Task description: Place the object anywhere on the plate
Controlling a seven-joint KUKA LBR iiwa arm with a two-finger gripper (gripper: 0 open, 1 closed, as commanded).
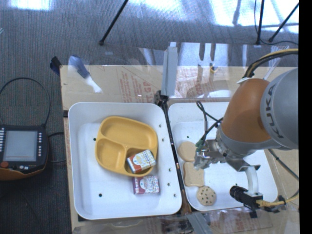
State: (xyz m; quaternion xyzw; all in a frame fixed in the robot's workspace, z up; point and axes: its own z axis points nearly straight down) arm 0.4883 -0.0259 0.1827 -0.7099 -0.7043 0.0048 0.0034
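A robotics lab: carpeted floor, tripod legs, teach pendant (cabled) beside the bench.

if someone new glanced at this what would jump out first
Probably the big orange and grey arm looming over the right bin, its gripper low beside the toast slice, chocolate chip cookie and another round biscuit. Next, the yellow divided plate in the left bin, with a small carton in its lower right compartment and a second carton just below it.
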